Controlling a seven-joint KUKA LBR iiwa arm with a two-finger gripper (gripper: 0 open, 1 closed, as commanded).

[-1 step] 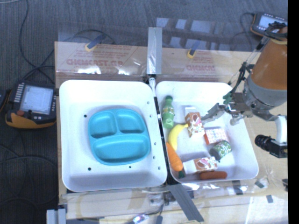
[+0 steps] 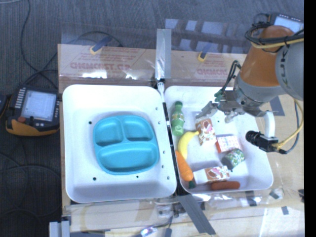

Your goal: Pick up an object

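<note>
Two bins (image 2: pixel 69 132) | we see gripper (image 2: pixel 216 108) over right bin, fingers apart, nothing between them | snack packet (image 2: pixel 205 132) just below it, beside banana (image 2: pixel 184 143) | blue tray (image 2: pixel 126 144) in left bin

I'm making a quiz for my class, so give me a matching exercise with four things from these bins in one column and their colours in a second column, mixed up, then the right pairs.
Things:
1. Divided plate in the left bin
2. Banana
3. Carrot
4. Bottle by the middle wall

Colours:
A. Orange
B. Green
C. Blue
D. Yellow

Pairs: 1-C, 2-D, 3-A, 4-B
</note>
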